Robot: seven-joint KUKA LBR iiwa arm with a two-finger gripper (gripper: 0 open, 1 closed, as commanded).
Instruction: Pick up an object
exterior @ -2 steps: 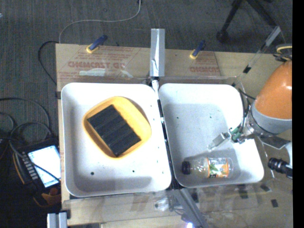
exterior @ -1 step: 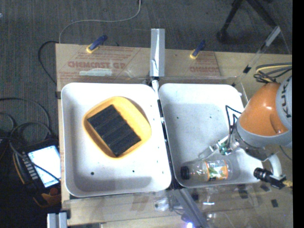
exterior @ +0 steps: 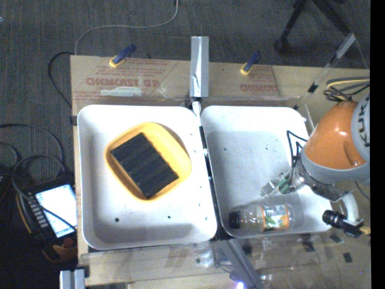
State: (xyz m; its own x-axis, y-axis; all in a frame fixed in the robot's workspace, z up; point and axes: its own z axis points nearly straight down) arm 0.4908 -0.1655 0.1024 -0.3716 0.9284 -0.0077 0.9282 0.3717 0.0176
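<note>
A clear plastic bottle [exterior: 262, 217] with an orange-green label and a dark cap lies on its side along the front wall of the right bin [exterior: 246, 143]. My gripper [exterior: 278, 186] hangs just above and to the right of the bottle, under the orange band of the arm [exterior: 337, 140]. The left bin [exterior: 96, 131] holds a yellow dish carrying a black ribbed block [exterior: 145, 164].
A metal divider strip [exterior: 199, 71] runs between the bins at the back. Two blue-yellow clamps [exterior: 122, 55] sit on the cardboard behind the bins. Black cables loop near the arm at the right bin's edge.
</note>
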